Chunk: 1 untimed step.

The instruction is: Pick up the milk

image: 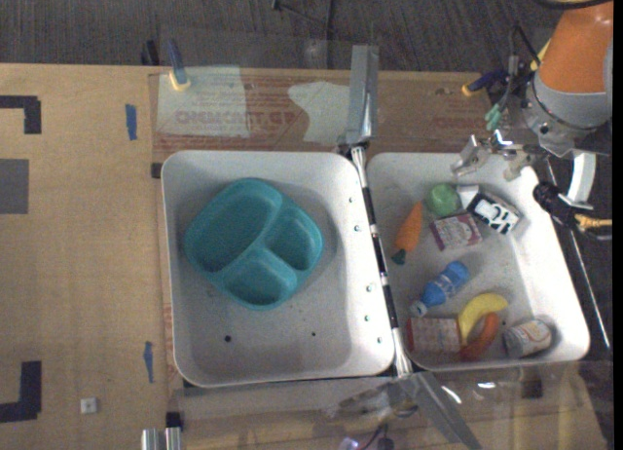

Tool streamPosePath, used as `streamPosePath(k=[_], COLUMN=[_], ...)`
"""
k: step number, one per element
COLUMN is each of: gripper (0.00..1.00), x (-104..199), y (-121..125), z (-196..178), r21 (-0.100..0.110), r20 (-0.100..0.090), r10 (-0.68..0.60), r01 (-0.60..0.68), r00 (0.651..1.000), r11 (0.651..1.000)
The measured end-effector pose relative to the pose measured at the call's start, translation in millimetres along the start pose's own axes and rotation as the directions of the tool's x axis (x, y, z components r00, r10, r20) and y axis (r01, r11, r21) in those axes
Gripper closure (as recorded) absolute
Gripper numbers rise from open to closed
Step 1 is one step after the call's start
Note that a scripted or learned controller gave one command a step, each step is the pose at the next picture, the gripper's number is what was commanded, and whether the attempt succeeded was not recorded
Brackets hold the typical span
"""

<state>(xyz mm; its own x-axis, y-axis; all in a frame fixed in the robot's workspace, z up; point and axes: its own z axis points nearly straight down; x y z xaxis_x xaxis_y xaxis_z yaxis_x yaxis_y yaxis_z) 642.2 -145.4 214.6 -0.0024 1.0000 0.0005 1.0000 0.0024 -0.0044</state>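
The milk [494,214] is a small black-and-white carton lying on its side near the back of the right bin [555,273]. It rests between a green round piece [443,198] and the bin's right wall, touching a pinkish box [455,232]. My gripper [487,158] hangs over the bin's far rim, a little behind and above the milk. It is open with nothing between its fingers. The grey arm with its orange band [579,49] reaches in from the upper right.
The right bin also holds an orange carrot [409,229], a blue bottle [440,287], a banana [482,310], a flat box [435,334] and a can [529,337]. A teal divided plate [255,242] lies in the left bin [195,341]. A metal divider [375,263] separates the bins.
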Motion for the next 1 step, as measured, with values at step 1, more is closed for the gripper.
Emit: streamPosePath(k=[1], gripper=[0.0], x=[-42.3], y=[-4.6], z=[38.6], r21=[0.0], r20=[0.0], r10=[-0.035], r01=[0.035], r00=[0.999], r11=[0.999])
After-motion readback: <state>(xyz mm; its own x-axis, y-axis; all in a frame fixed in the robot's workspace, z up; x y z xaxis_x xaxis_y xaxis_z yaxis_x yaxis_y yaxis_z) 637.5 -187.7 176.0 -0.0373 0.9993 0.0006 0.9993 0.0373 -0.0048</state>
